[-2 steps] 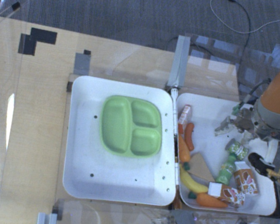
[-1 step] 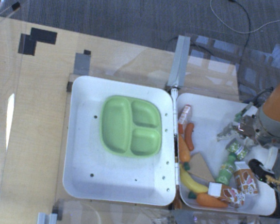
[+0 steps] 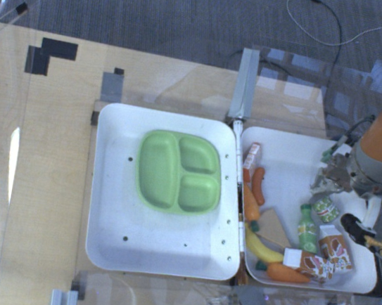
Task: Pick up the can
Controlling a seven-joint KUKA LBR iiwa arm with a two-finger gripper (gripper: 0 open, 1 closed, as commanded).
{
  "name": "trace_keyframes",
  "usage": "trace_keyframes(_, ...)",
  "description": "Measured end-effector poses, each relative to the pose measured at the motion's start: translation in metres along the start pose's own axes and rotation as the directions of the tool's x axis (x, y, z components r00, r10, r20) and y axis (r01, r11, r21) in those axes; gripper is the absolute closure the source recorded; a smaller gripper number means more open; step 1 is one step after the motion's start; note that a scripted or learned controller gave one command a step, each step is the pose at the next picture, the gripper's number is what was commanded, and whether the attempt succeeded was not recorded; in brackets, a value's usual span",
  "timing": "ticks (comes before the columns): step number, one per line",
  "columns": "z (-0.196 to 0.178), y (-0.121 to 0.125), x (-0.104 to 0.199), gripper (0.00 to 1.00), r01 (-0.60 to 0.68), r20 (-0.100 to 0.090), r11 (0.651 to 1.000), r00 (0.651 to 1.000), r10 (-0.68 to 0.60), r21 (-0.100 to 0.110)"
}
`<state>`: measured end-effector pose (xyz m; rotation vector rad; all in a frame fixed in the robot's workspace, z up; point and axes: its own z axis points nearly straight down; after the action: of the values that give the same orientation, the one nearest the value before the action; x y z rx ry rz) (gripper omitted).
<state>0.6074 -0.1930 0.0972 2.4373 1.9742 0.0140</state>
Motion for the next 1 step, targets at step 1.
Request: trace_keyframes(1,-0.0624,-0.0106,0.0158,1.00,0.094,0.002,0.996,0.996,-0.094,0.008)
